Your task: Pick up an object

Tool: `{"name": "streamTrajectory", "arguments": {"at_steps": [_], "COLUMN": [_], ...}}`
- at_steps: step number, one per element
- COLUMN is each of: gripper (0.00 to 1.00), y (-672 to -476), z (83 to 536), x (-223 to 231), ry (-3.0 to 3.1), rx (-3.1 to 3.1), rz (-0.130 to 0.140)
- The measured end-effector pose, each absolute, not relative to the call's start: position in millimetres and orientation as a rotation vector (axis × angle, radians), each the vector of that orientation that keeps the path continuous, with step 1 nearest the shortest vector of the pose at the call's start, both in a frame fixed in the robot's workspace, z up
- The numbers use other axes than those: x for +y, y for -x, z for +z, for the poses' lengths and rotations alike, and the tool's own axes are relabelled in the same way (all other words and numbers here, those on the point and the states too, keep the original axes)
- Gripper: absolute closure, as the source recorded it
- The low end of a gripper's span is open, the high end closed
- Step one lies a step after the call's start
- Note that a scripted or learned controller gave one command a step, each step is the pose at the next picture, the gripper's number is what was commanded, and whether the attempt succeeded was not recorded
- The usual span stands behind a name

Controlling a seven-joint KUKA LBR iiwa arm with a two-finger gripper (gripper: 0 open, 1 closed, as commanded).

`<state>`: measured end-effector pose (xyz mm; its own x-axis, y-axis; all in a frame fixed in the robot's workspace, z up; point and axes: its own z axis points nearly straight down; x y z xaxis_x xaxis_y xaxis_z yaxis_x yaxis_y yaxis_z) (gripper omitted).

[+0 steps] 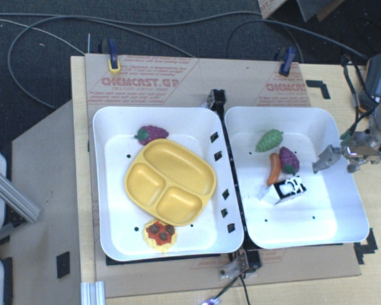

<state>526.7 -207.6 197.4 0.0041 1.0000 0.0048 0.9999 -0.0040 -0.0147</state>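
We are watching the claw [333, 159] hovering over the right bin [343, 230], fingers unreadable, so we cannot tell its state; the carrot [274, 168] is lying nearby, reachable, ungrasped

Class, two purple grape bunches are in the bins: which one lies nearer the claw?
The purple grape bunch in the right bin, touching the orange carrot; the other lies in the left bin.

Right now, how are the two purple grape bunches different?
The grapes by the plate lie in the left bin, apart from other toys, just touching the yellow plate. The grapes by the carrot lie in the right bin, pressed against the carrot and nearer the gripper. Both are small, purple and bumpy.
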Motion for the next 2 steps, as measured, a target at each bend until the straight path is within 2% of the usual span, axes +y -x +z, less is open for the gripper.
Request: {"name": "streamTrajectory", "arguments": {"at_steps": [1,2], "gripper": [0.0,0.0], "y": [-530.1,-539.2], "z": [205,148], "x": [-207,-208], "ry": [2.22,2.218], "rx": [-2.221,-2.218], "rz": [0.0,0.002]}}
